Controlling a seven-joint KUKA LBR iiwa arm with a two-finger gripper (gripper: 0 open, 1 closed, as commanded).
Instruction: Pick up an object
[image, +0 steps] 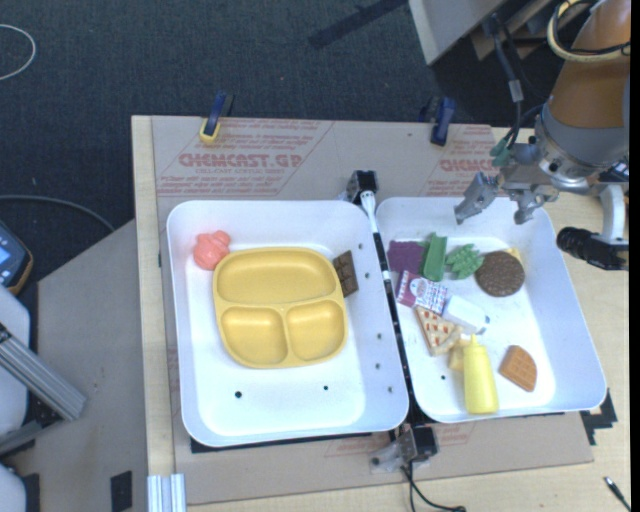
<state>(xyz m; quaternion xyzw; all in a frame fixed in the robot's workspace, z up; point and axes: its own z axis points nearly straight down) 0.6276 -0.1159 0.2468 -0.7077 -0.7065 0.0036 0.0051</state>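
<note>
Objects for picking lay mostly in the right bin (575, 300), about nine in all: one purple piece (404, 254), one green block (435, 256), one green leafy piece (465, 262), one brown patty (499, 273), one small printed packet (424, 294), one white piece (467, 312), one waffle-like wedge (434, 329), one yellow bottle (479, 375) and one orange-brown piece (518, 367). They were crowded toward that bin's left half, several touching or overlapping near the packet; the bottle and the orange-brown piece lay nearer the front, a little apart from the rest.

The left bin (190, 330) held three things: one yellow divided plate (280, 305) near the middle, one pink toy (211, 249) just beside the plate's far left corner, and one small brown block (346, 273) touching the plate's right edge. Two clamps, one yellow (213, 120) and one blue (440, 118), sat on the far edge of the board (300, 155).

The arm (590, 90) came in from the upper right, wrist pointing down over the far edge of the right bin. The gripper (498, 204) hung above the bin's bare far part, beyond the green pieces and the patty, its two fingers spread wide with nothing between them
</note>
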